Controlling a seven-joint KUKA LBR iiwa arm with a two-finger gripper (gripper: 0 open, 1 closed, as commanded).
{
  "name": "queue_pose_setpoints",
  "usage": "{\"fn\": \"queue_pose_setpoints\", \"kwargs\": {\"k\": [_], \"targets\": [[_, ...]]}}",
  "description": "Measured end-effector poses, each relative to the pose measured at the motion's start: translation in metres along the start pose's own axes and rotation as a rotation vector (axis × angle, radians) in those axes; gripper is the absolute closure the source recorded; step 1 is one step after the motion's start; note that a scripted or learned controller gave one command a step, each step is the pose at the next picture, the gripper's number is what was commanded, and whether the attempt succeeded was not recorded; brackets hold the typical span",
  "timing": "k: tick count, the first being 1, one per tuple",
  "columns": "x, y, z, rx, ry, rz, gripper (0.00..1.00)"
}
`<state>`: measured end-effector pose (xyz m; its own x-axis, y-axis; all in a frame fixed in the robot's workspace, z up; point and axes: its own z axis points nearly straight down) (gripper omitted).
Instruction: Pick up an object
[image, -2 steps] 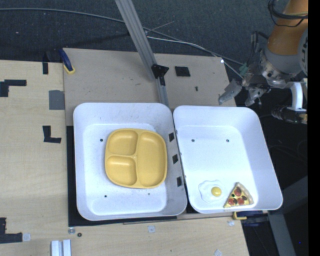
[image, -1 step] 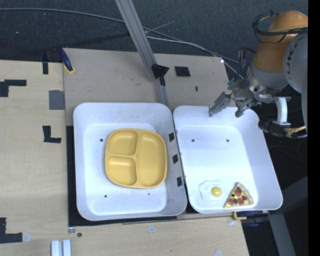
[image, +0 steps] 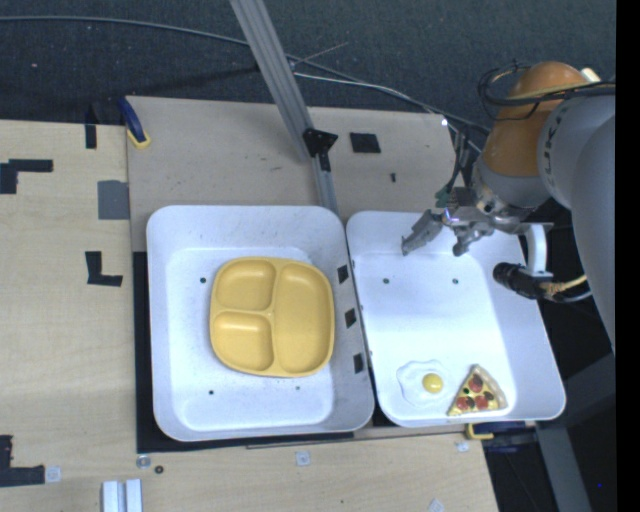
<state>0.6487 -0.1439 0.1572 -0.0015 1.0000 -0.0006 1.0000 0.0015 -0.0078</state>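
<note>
My gripper (image: 441, 241) hangs over the far edge of the right bin (image: 450, 310), its two fingers spread apart and nothing between them. A fried egg toy (image: 423, 382) lies at the near end of that bin. Beside it on the right rests a pizza slice toy (image: 478, 391). Both lie well below the gripper in the view. A yellow divided plate (image: 272, 316) sits in the middle of the left bin (image: 180, 300).
A slanted metal pole (image: 285, 85) runs down to a black clamp between the bins' far corners. Cables trail along the arm at the right. Black tape marks dot the wooden bench on the left.
</note>
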Motion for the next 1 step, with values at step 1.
{"fn": "queue_pose_setpoints", "kwargs": {"k": [1], "targets": [[0.0, -0.0007, 0.065, -0.001, 0.0, 0.0, 0.0]]}}
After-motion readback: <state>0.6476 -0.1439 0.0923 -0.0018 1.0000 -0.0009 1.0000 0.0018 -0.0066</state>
